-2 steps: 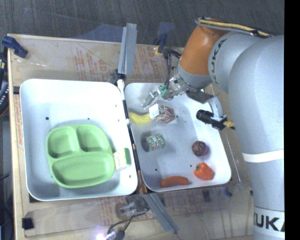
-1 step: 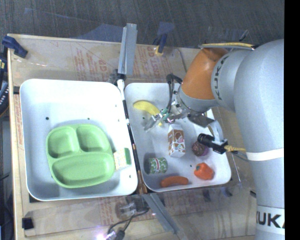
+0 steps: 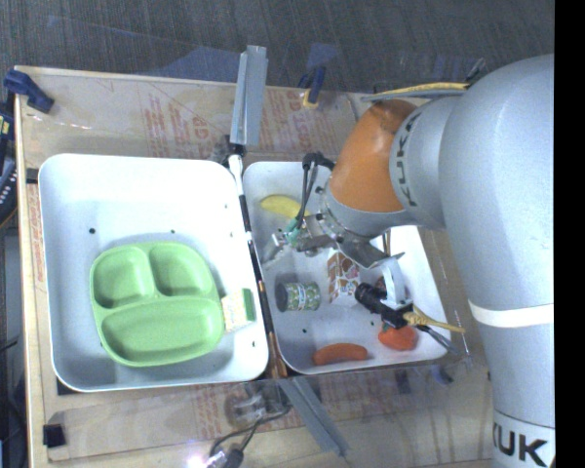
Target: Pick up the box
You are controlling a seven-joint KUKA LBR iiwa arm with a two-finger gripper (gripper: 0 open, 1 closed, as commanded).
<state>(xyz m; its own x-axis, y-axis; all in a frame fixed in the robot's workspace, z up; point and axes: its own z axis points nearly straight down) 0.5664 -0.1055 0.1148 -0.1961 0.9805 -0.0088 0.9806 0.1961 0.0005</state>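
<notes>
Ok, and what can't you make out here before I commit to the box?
Camera view:
- tool: largely under the wrist; contact with the box cannot be told.
- box: top edge hidden by the wrist, print too small to read.
- yellow thing: right end behind the tool.
- red thing: partly covered by the arm's fittings, kind unclear.
- right bin: right wall hidden under the arm.
</notes>
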